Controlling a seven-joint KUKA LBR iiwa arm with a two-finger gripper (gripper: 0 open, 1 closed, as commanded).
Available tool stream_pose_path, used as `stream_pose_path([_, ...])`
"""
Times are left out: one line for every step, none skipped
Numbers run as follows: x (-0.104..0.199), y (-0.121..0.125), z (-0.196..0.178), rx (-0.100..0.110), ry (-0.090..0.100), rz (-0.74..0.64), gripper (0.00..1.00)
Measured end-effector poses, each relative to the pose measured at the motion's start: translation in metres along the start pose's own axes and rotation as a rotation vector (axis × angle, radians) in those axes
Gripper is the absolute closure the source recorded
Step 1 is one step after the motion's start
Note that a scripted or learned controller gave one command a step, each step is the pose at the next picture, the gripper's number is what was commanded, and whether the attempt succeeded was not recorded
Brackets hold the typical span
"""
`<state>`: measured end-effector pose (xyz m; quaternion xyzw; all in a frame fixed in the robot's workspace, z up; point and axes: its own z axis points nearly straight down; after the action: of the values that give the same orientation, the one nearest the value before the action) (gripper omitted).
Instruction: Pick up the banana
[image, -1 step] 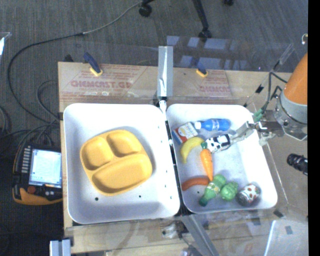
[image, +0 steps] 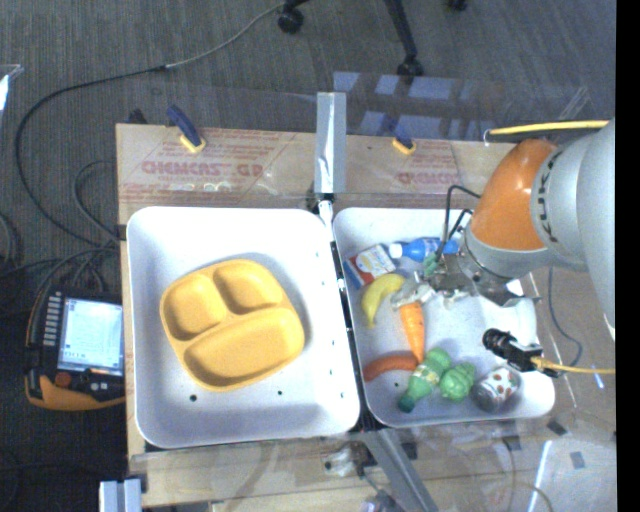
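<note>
Two white bins sit side by side on the bench — the banana (image: 380, 297) lies near the right bin (image: 540, 405)'s left wall, long axis slanted, just left of the gripper (image: 432, 290). Can't tell the fingers' state.

We are seeing the arm (image: 560, 200) running off the frame's right edge and covering the upper right of the right bin (image: 455, 408). The claw (image: 432, 285) is sitting under the wrist, too small to read clearly.
</note>
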<state>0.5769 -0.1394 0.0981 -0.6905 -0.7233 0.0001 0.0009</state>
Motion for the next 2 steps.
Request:
stream_pose_path([0.019,0.046,0.009,0.047,-0.004,-0.004,0.0])
stream_pose_path([0.019,0.062,0.01,0.089,-0.001,0.032,0.0])
